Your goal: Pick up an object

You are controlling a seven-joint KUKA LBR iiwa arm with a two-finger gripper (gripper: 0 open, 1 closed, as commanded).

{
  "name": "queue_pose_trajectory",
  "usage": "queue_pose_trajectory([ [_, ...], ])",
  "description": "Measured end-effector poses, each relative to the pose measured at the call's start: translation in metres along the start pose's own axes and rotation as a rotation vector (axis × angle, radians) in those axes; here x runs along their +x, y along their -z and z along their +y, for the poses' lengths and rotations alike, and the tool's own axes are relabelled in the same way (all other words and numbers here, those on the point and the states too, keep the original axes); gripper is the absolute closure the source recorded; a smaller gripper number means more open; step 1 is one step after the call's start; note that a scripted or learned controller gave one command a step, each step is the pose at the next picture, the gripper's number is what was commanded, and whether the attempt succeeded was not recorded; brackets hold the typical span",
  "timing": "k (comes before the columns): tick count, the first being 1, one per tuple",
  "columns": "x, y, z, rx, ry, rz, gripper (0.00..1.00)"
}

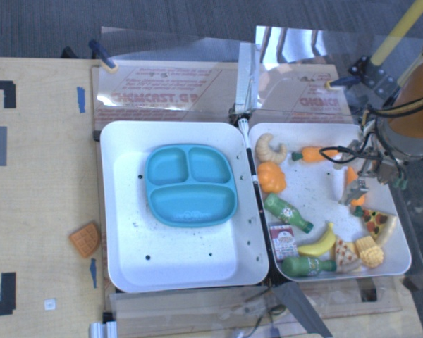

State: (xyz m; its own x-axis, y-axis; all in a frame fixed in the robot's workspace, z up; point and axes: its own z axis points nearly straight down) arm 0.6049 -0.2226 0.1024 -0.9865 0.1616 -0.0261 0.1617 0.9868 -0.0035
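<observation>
Approach step: gripper (357, 189) hung low over right bin (317, 134), near its right edge, by a small orange piece (350, 175); whether it was wide or narrow, cannot tell. Nothing visibly held. Next needs descent and closing on the piece.

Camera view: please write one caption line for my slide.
The pincer hovers in the right bin among toy foods; a blue plate lies in the left bin.

Bright, even light; glare on rear panels (289, 44).
</observation>
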Motion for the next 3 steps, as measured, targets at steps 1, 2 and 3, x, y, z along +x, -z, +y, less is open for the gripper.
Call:
queue_pose_trajectory([
  [1, 0.001, -0.014, 0.0, -0.002, -0.022, 0.014, 0.0],
  [2, -0.004, 0.001, 0.0, 0.001, -0.02, -0.003, 1.0],
  [3, -0.004, 0.0, 0.0, 0.001, -0.019, -0.001, 0.0],
])
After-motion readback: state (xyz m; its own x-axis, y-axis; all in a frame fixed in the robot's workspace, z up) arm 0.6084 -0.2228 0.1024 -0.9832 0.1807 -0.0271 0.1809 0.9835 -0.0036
